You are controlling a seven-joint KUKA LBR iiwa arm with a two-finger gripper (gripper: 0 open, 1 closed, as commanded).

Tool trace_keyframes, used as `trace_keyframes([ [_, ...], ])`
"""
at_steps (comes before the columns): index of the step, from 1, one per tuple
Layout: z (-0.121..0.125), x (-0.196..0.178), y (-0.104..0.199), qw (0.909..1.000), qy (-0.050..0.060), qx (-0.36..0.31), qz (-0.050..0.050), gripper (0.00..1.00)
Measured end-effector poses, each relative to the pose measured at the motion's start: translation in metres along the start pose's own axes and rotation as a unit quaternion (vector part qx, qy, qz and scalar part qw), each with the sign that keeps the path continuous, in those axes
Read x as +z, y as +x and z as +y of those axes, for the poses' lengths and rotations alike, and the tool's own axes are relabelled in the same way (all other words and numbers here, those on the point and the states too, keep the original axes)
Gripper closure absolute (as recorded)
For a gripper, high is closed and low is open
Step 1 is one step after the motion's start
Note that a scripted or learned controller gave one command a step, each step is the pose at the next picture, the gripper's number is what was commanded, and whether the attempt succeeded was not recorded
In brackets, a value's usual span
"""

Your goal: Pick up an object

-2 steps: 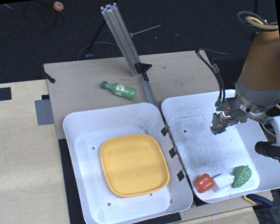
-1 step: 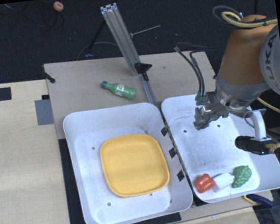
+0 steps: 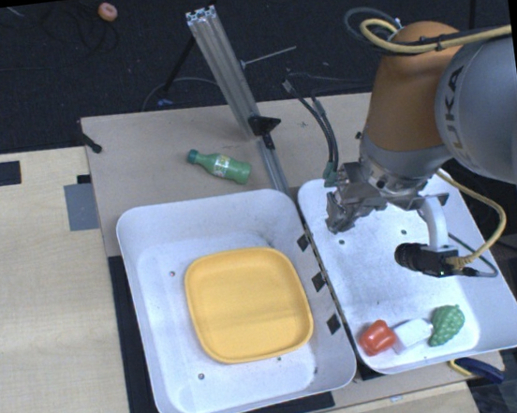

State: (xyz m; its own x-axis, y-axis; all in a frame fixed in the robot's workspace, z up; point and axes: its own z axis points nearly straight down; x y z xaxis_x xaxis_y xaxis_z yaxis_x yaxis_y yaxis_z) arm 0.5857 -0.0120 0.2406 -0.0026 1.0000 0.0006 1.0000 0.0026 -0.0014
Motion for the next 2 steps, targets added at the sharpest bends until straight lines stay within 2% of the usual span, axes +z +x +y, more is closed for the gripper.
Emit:
trace_keyframes([
  [2,0.045,0.001,0.099,1.0,-0.001,0.0,0.0,1.0],
])
